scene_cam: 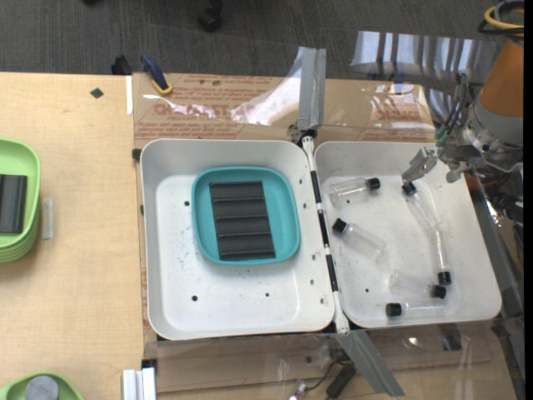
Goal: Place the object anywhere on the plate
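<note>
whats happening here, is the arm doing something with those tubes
A grey arm with an orange band reaches in from the right, its gripper over the upper part of the right bin. That bin holds several clear vials with black caps, lying scattered. The teal plate sits in the left bin with a dark ribbed insert on it and no vial. Nothing has been placed yet.

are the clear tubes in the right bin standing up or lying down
Lying down. The clear tubes rest on their sides on the right bin's floor, black caps pointing sideways in different directions, scattered apart.
</note>
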